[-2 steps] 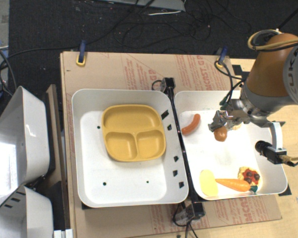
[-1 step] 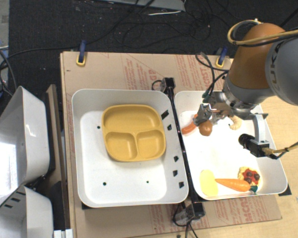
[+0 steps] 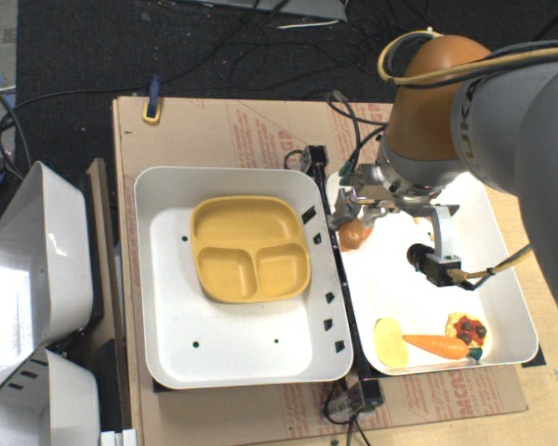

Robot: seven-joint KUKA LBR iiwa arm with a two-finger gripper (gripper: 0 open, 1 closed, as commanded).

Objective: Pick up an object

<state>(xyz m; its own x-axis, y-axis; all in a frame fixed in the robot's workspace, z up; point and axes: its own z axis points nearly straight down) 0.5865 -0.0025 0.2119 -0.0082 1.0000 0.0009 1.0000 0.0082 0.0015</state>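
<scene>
1. Along the near rim of the right bin [image 3: 511, 316] lie three toy foods in a row: a pale yellow lemon-like piece [image 3: 389, 341], an orange carrot [image 3: 436, 346] touching it, and a small red and yellow item with a green edge [image 3: 468, 330] just beyond the carrot's thick end, in the bin's near right corner.
2. The left bin [image 3: 164, 295] holds a yellow divided plate [image 3: 251, 249] with three compartments, set toward the far side; the bin floor near the camera is bare apart from small dark dots.
3. A brownish-orange rounded object [image 3: 352, 236] sits in the right bin against its left wall, close to the divider between the two bins.
4. The gripper [image 3: 365, 208] hangs directly over that rounded object, with the grey arm and its orange band [image 3: 437, 100] reaching in from the right and covering the far part of the right bin.
5. The fingers are crowded by the wrist hardware, and whether they are spread or closed cannot be told; the object is not clearly between them.
6. A black fitting [image 3: 435, 265] on a grey bracket hangs from the wrist over the middle of the right bin, with a yellowish cable [image 3: 498, 268] running off to the right.
7. Both bins rest on a cardboard sheet [image 3: 223, 128]; a yellow-handled clamp [image 3: 152, 108] sits at its far left corner, and cables trail across the dark floor beyond.
8. Two more white bins [image 3: 33, 249] stand tilted at the left edge.
</scene>
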